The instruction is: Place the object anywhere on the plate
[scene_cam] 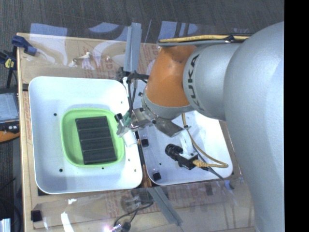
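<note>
1. Carpet (72,4), dark grey and ribbed, runs across the top strip behind the table.
2. Table (87,207) is pale plywood with glossy clear patches near the far edge. A grey metal bar (133,45) stands at the far side in line with the gap between the bins. A second grey bar (166,208) lies slanted at the near edge.
3. Blue clamp (21,43) sits at the table's far left corner. Dark gear crowds the left margin, too cropped to name.
4. Left bin (48,95) is white and shallow with rounded corners. It holds a lime-green plate (67,146), squarish with a raised rim, set right of the bin's centre and close to its right wall.
5. Dark ribbed block (95,139), rectangular, lies flat on the plate. It is roughly centred and inside the rim on every side, with its ribs running across its width.
6. Right bin (212,134) is white and brightly lit, and the arm covers most of it.
7. Arm (241,81) is grey with an orange band (166,81) and reaches in from the right above the right bin.
8. Hand (126,122) is at the seam between the two bins, just beside the plate's right rim and apart from the block. Cannot tell whether it is apart or together, as that spot is small and cluttered.
</note>
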Robot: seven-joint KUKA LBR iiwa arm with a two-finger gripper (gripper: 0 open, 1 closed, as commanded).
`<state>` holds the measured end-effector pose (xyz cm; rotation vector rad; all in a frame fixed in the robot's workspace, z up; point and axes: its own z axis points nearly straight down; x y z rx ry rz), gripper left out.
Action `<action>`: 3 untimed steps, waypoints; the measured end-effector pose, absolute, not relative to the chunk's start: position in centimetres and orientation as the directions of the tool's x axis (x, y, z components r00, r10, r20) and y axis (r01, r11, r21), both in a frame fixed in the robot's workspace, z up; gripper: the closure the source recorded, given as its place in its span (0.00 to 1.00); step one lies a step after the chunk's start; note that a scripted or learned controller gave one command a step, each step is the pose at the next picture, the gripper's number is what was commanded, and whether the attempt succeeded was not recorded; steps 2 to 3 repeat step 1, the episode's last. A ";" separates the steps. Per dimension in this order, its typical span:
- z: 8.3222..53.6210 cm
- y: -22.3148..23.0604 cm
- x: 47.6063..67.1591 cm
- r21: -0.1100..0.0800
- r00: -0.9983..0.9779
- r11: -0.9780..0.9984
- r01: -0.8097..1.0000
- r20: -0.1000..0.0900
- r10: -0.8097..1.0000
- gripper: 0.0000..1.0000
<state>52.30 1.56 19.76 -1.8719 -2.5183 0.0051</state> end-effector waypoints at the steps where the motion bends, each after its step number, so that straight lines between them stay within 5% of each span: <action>1: 19.8 1.5 52.3 -0.005 -0.287 0.287 0.958 0.001 0.958 0.00; 3: 19.8 1.5 52.3 -0.005 -0.287 0.287 0.958 0.001 0.958 0.00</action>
